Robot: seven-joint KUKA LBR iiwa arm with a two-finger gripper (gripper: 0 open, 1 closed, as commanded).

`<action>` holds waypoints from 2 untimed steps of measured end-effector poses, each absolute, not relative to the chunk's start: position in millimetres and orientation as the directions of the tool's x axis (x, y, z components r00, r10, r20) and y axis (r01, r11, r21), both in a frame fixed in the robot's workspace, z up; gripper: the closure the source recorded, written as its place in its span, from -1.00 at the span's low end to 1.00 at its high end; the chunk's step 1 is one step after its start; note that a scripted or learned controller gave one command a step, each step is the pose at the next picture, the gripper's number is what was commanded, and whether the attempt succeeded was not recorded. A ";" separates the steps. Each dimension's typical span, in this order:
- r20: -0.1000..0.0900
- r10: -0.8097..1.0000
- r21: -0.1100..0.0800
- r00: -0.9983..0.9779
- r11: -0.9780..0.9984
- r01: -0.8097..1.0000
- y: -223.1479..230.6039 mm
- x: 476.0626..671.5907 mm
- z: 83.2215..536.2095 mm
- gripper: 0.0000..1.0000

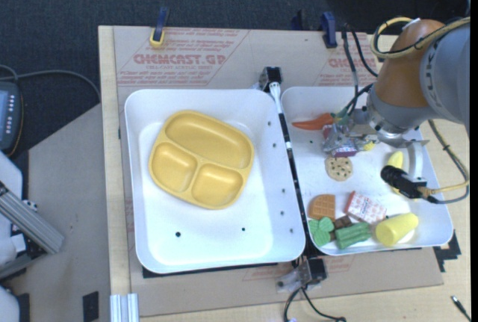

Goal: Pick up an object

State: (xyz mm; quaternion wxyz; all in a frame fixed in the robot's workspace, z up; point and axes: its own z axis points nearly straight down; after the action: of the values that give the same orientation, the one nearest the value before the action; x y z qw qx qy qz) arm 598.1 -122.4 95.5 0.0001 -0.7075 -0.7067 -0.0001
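Orange carrot (312,121) lies just beside pincer (340,143).

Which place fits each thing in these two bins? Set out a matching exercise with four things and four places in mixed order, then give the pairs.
Things:
1. yellow divided plate
2. carrot
3. cookie
4. green toy

Places:
A. right bin, near front edge
B. left bin
C. right bin, just below the hand
D. right bin, far end, left of the hand

Pairs: 1-B, 2-D, 3-C, 4-A
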 end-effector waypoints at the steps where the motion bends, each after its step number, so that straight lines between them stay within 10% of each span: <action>1: -0.001 1.000 0.004 0.001 -0.001 1.000 -122.1 589.6 153.0 1.00; 2: -0.001 1.000 0.004 0.000 0.000 1.000 -121.2 580.3 206.0 1.00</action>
State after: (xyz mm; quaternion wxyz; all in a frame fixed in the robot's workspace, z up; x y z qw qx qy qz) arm 580.3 -121.2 206.0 -0.0020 -0.7070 -0.7072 -0.0012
